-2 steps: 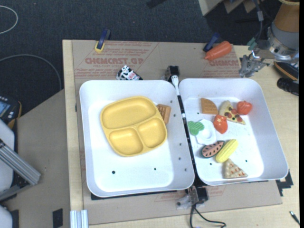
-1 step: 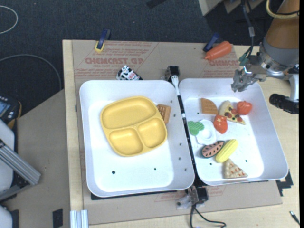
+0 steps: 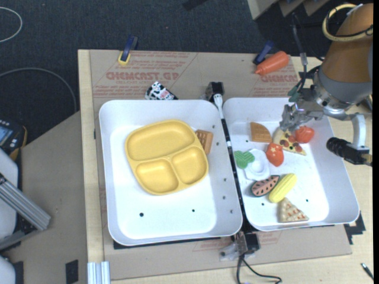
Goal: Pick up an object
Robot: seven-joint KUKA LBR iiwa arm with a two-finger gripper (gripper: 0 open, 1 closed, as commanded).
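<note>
Nearest the camera, at the front of the right bin (image 3: pixel 346 209), lies a triangular pizza slice (image 3: pixel 291 211). Just behind it a yellow corn cob (image 3: pixel 282 187) touches a dark grilled piece (image 3: pixel 265 186). Further back sit a white egg-like piece (image 3: pixel 257 167) and a green leaf (image 3: pixel 243 158), then a red tomato (image 3: pixel 274 153). In the left bin (image 3: pixel 118 215) a yellow divided plate (image 3: pixel 166 156) rests, with a waffle piece (image 3: pixel 204 139) at its far right edge. Behind the tomato lie a second pizza slice (image 3: pixel 292 144), a red piece (image 3: pixel 304 134) and an orange wedge (image 3: pixel 260 132). The tool (image 3: pixel 294 118) hangs low over this pizza slice; whether it is spread or pressed together I cannot tell. On the counter (image 3: pixel 177 76) beyond, a carrot (image 3: pixel 272 63) lies.
</note>
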